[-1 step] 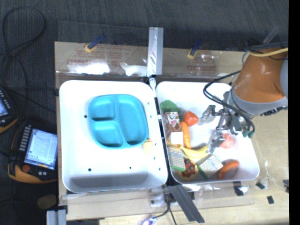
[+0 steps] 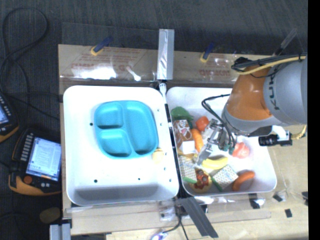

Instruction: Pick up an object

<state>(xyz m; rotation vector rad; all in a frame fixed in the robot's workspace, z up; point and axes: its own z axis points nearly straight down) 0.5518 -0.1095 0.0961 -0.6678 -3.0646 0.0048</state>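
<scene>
Reaching arm [image 2: 270,101]: grey, with an orange band, it comes in from the right over the right bin.
Surface [image 2: 75,59]: brown board carrying both bins, with clear sheet along its far edge.
Left bin [image 2: 80,174]: white and shallow, with a blue tray inside and a small pale piece by its right wall.
Right bin [image 2: 265,176]: white, packed with small toy foods in its left and near parts.
Blue tray [image 2: 125,128]: three compartments, lying in the far half of the left bin.
Jaws [image 2: 212,143]: low over the pile in the right bin, pointing down and left; they look slightly spread, though the view is too coarse to be sure, and nothing is seen pinched between them.
Banana [image 2: 216,161]: yellow, just below the jaws; whether they touch it I cannot tell.
Carrot [image 2: 198,141]: orange, just left of the jaws.
Tomato [image 2: 241,150]: red, just right of the jaws.
Sausage [image 2: 242,180]: reddish, near the bin's front right corner.
</scene>
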